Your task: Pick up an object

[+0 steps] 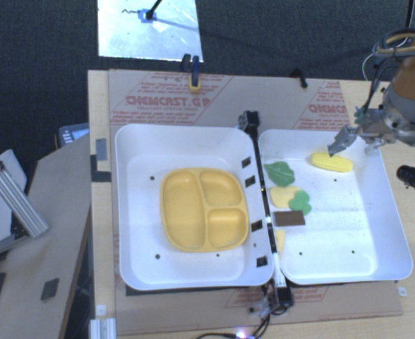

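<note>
A yellow corn cob lies at the back of the right bin. My gripper hangs just above the cob's right end, reaching in from the right at a slant. Along the bin's left side lie a green leaf piece, a pale yellow piece with a small green piece against it, and a flat brown rectangle. A small yellow bit sits by the divider. Nothing shows in the gripper.
The left bin holds a yellow divided plate. A black-clipped divider runs between the bins. The arm's grey wrist and orange band stand over the right bin's back right corner.
</note>
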You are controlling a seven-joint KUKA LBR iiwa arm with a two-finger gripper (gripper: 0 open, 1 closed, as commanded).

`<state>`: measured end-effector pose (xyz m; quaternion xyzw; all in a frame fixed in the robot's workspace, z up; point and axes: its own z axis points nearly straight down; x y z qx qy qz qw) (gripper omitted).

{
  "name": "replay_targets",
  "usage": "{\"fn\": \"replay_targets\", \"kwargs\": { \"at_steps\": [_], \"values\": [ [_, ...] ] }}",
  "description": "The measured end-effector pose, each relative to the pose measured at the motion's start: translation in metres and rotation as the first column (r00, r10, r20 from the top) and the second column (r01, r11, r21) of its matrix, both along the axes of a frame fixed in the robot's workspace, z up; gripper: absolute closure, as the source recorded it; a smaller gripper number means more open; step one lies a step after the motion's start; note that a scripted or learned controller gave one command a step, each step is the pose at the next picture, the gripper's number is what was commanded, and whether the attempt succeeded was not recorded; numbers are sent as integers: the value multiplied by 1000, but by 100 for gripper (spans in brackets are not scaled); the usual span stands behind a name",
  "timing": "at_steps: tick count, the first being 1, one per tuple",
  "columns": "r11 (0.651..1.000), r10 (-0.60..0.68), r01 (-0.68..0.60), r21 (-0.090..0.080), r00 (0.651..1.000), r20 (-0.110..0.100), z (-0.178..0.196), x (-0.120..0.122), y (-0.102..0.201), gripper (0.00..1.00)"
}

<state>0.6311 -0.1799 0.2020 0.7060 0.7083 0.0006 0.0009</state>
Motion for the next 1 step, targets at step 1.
{"fn": "replay_targets", "kwargs": {
  "at_steps": [1],
  "values": [
    [1000, -2, 2, 3, 1000, -10, -98, -37, 6, 0]
  ]
}}
